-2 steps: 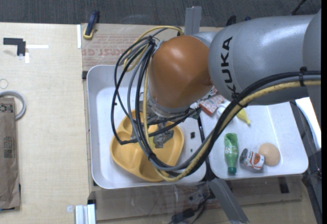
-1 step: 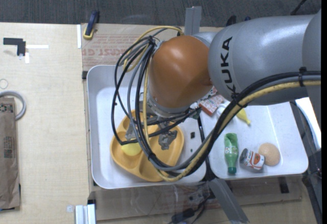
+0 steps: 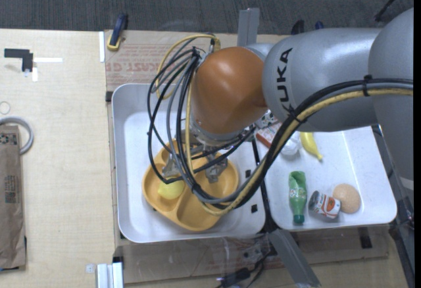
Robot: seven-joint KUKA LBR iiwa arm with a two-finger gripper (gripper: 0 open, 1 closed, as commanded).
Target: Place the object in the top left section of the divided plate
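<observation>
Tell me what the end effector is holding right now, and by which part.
Cannot be told. The end effector sits low over the yellow plate, above a yellow object, but the arm and cables hide any hold.

A grey KUKA arm (image 3: 329, 76) reaches in from the right, its orange band (image 3: 227, 93) bulging above the wrist at the scene's centre. Black and yellow cables (image 3: 171, 116) loop around the wrist. The gripper (image 3: 194, 171) points down, on the near-left side below the band.
</observation>
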